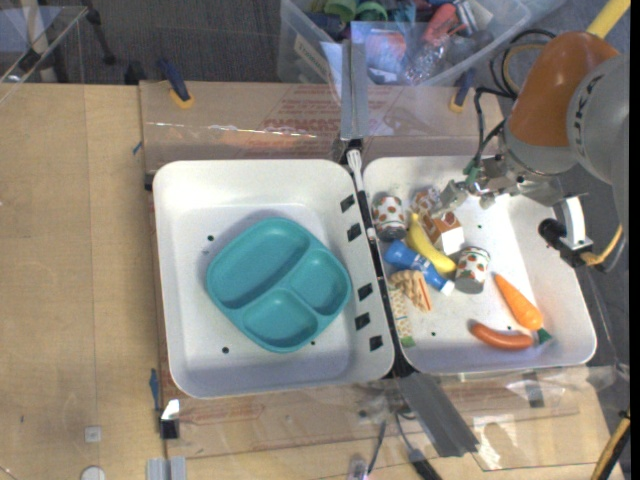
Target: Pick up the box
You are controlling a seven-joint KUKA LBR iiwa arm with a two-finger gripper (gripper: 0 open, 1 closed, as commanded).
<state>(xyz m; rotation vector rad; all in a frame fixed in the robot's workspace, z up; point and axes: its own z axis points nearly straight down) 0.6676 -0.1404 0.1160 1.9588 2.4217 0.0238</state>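
Plainly, the task is sitting at its early stage. The two-finger metal pincer (462,190) is hanging over the upper part of the right-hand shallow white bin (575,313), at the end of the grey arm with the orange band (545,93) that is reaching in from the right. Whether its jaws are parted or closed I cannot tell at this size and slant; nothing is showing clearly between them.

Just below and left of the pincer, the small brown-and-white cardboard box (443,230) is lying on the bin floor, apparently touching the yellow plastic banana (430,248) that is slanting across its lower left. So the box is not being lifted yet; by my judgement the approach is nearly made, while the closing, the grasp and the raise are all waiting.

Round about, a blue plastic bottle-like toy (405,257) is lying beside the banana, two small printed round cans (388,211) (472,268) are standing at either end of the heap, and an orange plastic carrot (520,303) and a red-orange sausage-like toy (502,336) are lying nearer the front wall. Farther off, the left-hand white bin (180,268) is bearing a teal three-part plastic plate (278,284).
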